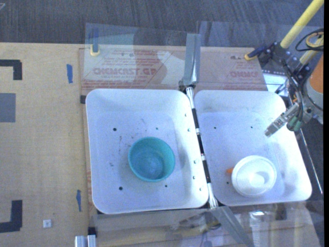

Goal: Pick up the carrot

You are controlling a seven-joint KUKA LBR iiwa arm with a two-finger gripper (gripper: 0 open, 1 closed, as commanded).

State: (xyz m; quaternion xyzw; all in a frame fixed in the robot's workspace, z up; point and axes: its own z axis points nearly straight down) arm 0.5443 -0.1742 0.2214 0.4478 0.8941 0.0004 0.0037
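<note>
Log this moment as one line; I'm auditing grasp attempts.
pincer: over right bin, far right edge | carrot: orange bit peeking beside white bowl | teal bowl: left bin | grasp: not yet

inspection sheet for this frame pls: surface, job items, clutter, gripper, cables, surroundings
Surface: two white bins side by side, left bin and right bin, faint scuffs on both floors.
Job's things: carrot, a small orange bit showing at the left edge of the white bowl in the right bin; mostly hidden.
Clutter: teal bowl upright in the left bin.
Grippers: gripper over the right bin's right side, apart from the carrot.
Cables: dark cables near the arm at upper right.
Surroundings: cardboard bench top with blue tape marks; grey carpet beyond.
</note>
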